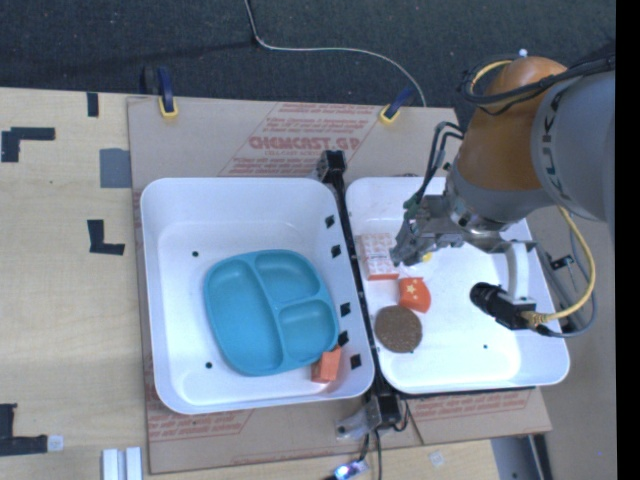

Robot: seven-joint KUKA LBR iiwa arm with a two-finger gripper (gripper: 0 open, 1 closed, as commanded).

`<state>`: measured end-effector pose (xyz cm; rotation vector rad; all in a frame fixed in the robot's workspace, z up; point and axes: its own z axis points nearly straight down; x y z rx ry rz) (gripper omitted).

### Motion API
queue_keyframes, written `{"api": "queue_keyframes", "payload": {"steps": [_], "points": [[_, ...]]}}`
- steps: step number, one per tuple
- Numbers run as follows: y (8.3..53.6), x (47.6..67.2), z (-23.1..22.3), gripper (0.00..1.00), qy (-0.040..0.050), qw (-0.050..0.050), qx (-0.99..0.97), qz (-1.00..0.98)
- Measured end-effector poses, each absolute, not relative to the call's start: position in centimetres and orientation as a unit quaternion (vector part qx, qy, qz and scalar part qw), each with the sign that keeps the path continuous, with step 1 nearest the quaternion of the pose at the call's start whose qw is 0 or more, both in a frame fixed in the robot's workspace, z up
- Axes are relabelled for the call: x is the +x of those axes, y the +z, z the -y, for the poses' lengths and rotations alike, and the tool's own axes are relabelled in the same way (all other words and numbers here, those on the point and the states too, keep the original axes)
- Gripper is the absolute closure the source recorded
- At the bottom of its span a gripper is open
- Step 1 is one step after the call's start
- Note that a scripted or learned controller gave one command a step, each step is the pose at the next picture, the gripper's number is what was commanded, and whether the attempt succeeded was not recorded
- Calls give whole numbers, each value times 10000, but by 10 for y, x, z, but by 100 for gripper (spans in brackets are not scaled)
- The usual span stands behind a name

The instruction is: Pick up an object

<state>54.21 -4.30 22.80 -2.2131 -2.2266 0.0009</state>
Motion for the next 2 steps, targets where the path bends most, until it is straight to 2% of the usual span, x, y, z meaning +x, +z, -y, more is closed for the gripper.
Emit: {"api": "queue_keyframes", "payload": {"steps": [2], "points": [[207, 551, -67, 100, 8, 14, -7048, 7094]]}}
